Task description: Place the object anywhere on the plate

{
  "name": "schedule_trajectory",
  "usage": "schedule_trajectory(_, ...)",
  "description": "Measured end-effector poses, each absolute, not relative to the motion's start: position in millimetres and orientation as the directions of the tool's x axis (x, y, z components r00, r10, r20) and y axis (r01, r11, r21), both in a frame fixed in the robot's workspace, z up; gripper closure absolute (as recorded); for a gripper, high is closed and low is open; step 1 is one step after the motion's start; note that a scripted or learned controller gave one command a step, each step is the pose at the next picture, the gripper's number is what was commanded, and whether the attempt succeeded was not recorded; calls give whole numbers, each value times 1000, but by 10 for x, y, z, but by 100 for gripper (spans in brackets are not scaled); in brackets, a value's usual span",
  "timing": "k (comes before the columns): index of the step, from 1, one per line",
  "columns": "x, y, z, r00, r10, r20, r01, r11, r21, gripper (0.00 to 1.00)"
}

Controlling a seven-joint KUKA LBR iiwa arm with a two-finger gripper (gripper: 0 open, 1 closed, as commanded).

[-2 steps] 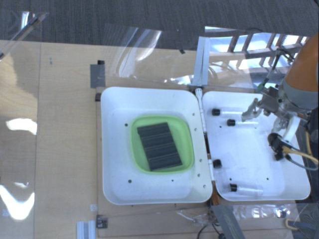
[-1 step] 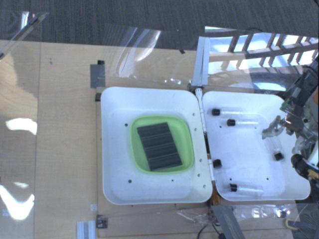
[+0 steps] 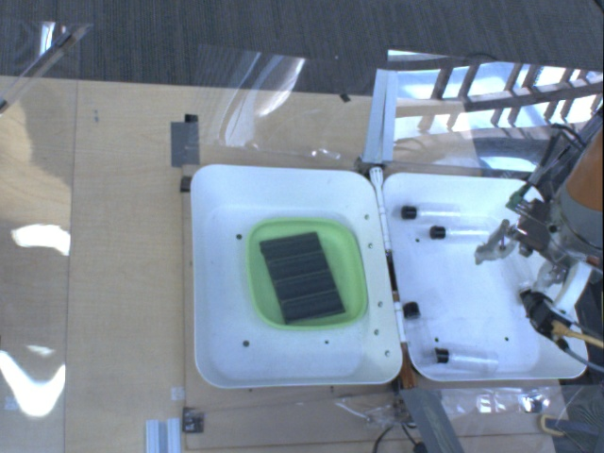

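While the arm (image 3: 580, 192) hangs over the right bin's (image 3: 472, 343) right edge, the block (image 3: 301, 277) lies flat on the plate (image 3: 351, 270) in the left bin (image 3: 283, 196). That plate is light green, square with rounded corners, and sits a little toward the bin's near edge, its rim clear of the walls on all sides. The block is dark grey (almost black), ribbed across its width, and set at a slight tilt so that its long sides run from the plate's far-left corner toward its near-right corner. It rests wholly inside the plate's rim, covering most of the floor.

The gripper (image 3: 493, 247) shows as pale metal reaching left from the wrist over the right bin's floor, near the far-right corner. Whether it is spread or pressed together cannot be told from this angle; nothing is visible in it. Dark cabling and a black fitting hang below the wrist toward the bin's near-right corner.

Both bins sit side by side on a pale wooden bench (image 3: 113, 253), touching along their shared edge. Small black studs (image 3: 408, 212) dot the right bin's floor near its left edge, at the far and near ends.
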State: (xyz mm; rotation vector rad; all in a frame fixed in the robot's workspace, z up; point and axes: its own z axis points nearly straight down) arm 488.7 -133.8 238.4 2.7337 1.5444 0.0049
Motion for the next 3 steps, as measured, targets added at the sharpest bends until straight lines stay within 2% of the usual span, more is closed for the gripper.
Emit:
schedule_trajectory(1,4883,-1949,2270,494,869,0,869,-494,4,0)
schedule_trajectory(2,4892,-1286,2848,611,792,3,792,-611,8,0)
schedule_trajectory(3,4888,-992,2662,640,768,3,768,-640,4,0)
